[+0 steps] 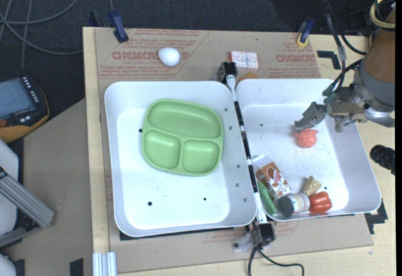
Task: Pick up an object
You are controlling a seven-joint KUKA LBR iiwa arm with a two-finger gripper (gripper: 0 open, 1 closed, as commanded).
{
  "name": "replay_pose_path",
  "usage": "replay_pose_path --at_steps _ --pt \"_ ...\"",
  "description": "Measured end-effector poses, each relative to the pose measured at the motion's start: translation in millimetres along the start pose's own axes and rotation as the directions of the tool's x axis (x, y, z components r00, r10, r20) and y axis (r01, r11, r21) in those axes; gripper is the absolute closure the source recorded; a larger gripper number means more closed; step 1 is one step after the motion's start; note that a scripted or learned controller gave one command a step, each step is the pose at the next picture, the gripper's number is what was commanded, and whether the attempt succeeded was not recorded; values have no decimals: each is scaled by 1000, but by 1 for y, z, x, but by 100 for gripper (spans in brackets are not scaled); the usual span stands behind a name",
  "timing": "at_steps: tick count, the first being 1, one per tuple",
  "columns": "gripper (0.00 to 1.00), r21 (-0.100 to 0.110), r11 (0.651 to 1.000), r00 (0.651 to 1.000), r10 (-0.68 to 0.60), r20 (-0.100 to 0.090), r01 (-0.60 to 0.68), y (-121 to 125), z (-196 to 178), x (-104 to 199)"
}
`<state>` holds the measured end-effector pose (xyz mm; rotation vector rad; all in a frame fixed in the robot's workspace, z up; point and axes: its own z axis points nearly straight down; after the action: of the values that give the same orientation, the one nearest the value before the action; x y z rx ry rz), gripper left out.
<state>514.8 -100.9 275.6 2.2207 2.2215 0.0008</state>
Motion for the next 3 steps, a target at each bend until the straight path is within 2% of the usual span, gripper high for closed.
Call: replay_pose_path --at_steps 1,2,3 --pt "0 2 1000 1000 1 0 -1 64 117 -74" --pt "0 3 1000 1000 0 -1 0 78 192 -58" --pt "0 3 1000 1000 -1 -1 1 54 191 -17"
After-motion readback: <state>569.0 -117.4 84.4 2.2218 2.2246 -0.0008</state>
